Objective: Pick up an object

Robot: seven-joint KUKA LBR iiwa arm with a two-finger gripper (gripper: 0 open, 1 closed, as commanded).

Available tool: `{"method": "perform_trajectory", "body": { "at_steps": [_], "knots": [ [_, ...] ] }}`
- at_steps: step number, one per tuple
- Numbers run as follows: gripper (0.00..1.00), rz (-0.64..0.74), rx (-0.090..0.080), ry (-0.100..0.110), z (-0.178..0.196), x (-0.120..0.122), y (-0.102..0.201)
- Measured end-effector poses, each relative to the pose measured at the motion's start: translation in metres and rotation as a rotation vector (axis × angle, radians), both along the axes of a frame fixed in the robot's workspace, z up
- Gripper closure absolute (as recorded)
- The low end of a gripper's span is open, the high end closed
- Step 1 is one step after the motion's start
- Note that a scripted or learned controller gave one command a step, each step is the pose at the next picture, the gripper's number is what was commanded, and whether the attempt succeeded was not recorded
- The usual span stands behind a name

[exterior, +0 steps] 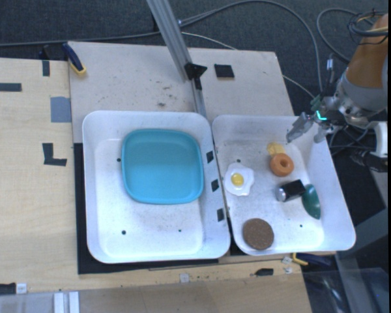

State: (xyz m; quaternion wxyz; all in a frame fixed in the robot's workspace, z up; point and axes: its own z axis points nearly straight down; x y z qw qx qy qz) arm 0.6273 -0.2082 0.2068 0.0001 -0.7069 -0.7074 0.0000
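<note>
The right bin holds a fried egg toy, an orange doughnut, a small yellow piece, a black-and-silver cylinder, a dark green object and a brown round cookie. My gripper hangs over the bin's upper right corner, above and to the right of the yellow piece. Its two grey fingers are spread apart with nothing between them.
The left bin holds a turquoise square plate. A slanted metal rail runs from the top down to the gap between the bins. Cables lie on the dark floor at the upper right.
</note>
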Motion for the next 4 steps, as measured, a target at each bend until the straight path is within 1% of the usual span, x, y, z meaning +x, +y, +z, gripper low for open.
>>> {"method": "perform_trajectory", "body": {
  "at_steps": [1,2,3,4],
  "knots": [
    [0.00,0.000,0.000,0.000,0.000,0.000,0.000],
    [0.00,0.000,0.001,0.004,-0.047,0.007,0.000],
    [0.00,0.000,0.001,0.004,-0.090,0.002,0.001],
    [0.00,0.001,0.000,0.002,-0.119,0.002,0.002]
  ]
}}
